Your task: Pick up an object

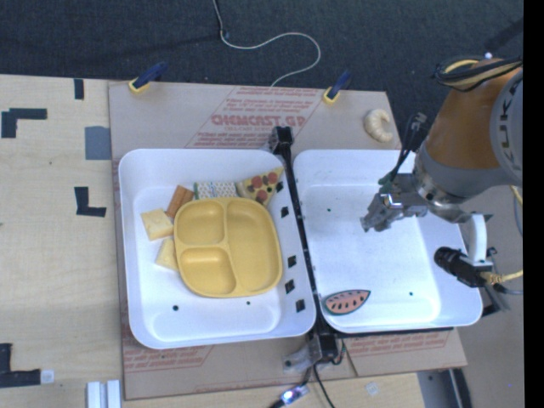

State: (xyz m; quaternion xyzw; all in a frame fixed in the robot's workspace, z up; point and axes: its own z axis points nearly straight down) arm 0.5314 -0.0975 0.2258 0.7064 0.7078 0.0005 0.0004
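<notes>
Step in hand: approach, by the look of it; gripper (380, 215) hanging over the bare middle of the right bin (425, 308), nothing between the fingers.
Jaws: cannot tell whether spread or pressed together; too small and dark against the wrist.
Likeliest target: watermelon slice (346, 301), flat on the right bin's floor near its front-left corner, close to the front wall, well apart from the gripper.
Next move, as a judgement: shift toward the front-left corner, descend over the slice, close across its narrow width; low, flat shape and nearby walls leave little room for the fingers.
Left bin (136, 228): yellow divided plate (228, 246) in the middle; small food pieces (166, 219) tucked along its back and left edges, some partly under the plate.
Outside the bins: pale ring-shaped piece (380, 124) on the cardboard (161, 121) beyond the right bin's back edge.
Writing: red print on the cardboard behind the bins, too blurred to read with confidence.
</notes>
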